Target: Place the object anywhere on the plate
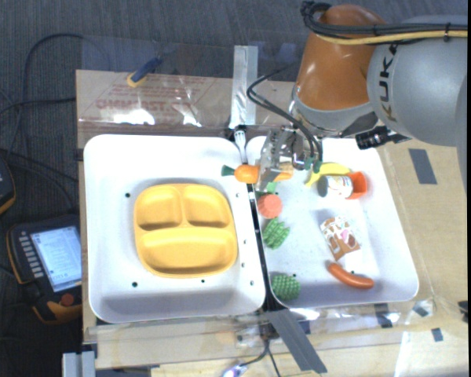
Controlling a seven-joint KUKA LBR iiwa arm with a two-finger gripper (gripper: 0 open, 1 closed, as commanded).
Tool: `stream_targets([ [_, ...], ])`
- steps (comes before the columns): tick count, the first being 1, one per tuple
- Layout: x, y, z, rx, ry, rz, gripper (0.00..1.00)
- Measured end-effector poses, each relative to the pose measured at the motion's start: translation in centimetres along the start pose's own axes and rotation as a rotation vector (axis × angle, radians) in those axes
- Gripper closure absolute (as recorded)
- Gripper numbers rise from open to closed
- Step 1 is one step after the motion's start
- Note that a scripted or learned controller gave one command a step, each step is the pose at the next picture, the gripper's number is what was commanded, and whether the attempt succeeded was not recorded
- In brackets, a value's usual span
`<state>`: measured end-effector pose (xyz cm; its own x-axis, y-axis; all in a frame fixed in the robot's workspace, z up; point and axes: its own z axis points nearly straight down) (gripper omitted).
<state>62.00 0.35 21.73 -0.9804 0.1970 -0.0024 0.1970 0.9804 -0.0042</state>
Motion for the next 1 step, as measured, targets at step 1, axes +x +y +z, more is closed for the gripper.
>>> stream_targets([
  [1,5.29,6.3,-1.28,-0.004,0.002,-0.032,1.0],
])
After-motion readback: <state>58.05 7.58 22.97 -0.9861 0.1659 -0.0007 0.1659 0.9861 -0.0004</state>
